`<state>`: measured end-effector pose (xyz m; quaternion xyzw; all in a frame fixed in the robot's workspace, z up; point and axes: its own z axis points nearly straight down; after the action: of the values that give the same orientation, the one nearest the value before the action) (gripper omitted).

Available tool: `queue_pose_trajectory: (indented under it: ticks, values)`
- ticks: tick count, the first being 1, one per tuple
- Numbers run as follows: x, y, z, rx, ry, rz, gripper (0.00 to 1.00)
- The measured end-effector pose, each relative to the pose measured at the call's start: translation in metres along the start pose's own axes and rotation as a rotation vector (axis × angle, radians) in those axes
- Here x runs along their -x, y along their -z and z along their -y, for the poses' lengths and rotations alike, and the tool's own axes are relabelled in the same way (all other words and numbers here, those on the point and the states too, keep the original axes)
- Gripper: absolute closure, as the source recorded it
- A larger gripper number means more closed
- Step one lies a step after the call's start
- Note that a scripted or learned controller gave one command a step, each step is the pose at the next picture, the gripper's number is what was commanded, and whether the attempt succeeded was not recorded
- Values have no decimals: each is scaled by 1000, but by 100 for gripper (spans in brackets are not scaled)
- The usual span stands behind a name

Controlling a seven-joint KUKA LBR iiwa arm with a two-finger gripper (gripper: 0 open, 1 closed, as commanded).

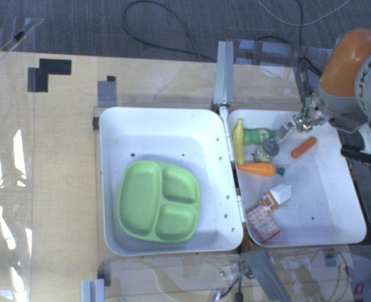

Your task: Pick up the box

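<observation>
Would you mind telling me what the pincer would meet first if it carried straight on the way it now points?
Probably the green bottle with a yellow cap: the pincer reaches leftward and down from the arm, with its tip already at the bottle's right end. Depth is unclear from above, so it may instead reach the white right bin's floor.

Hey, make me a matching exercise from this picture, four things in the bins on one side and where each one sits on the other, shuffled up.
Things:
1. green divided plate
2. banana
3. carrot
4. box

Places:
A. right bin, standing along its left wall
B. right bin, toward the near edge, beside a patterned packet
C. left bin, lying flat
D. right bin, lying just below the green bottle

Pairs: 1-C, 2-A, 3-D, 4-B
</observation>
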<state>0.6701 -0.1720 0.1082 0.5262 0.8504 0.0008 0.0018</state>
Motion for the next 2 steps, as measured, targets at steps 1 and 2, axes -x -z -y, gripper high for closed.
queue_pose_trajectory:
  ticks: [1,2]
  values:
    - [6,36,8,2,-6,1,0]
    - [-10,-5,14,-1,-140,-1,0]
